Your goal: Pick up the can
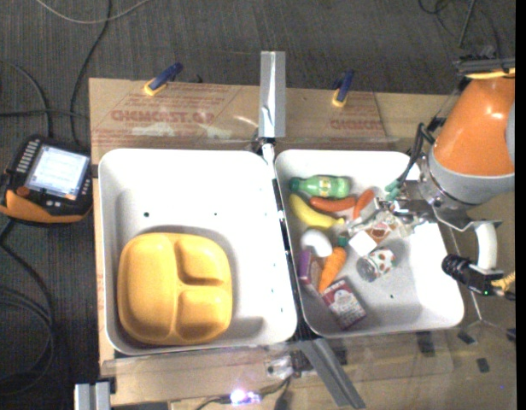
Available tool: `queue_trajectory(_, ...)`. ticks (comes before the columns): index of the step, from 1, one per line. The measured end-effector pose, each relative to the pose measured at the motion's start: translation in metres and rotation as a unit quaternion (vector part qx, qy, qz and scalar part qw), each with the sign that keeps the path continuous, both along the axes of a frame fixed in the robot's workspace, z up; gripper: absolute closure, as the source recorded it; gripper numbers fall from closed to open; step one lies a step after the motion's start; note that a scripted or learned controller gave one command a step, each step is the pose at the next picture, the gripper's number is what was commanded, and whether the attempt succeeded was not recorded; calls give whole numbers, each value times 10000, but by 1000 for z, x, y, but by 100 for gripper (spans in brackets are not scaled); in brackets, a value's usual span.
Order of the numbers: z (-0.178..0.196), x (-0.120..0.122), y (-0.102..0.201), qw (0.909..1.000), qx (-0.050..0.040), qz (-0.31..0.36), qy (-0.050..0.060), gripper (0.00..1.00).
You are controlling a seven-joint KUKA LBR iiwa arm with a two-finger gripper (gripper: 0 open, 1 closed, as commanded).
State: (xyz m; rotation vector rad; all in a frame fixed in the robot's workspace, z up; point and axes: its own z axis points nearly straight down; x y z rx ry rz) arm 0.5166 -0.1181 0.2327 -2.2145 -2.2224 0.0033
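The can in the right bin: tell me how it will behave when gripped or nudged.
The can lies on its side on the bin floor, so a nudge would probably roll it. It looks small, likely light and rigid. Its rounded wall may slip between fingers, and the white block beside it could crowd a grasp.

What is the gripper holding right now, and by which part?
It cannot be told. The gripper sits low among the cluttered items in the right bin. The can lies on the bin floor just below it, apart.
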Motion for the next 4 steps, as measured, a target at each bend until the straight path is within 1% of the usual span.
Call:
queue_trajectory(1,0,-33,22,9862,-8,-1655,9,0)
queue_trajectory(2,-45,-31,-66,9914,-14,-1308,5,0)
queue_trajectory(3,-144,0,-62,9914,-17,-1308,-54,0)
queue_trajectory(4,-140,-13,-50,9935,-25,-1140,-35,0)
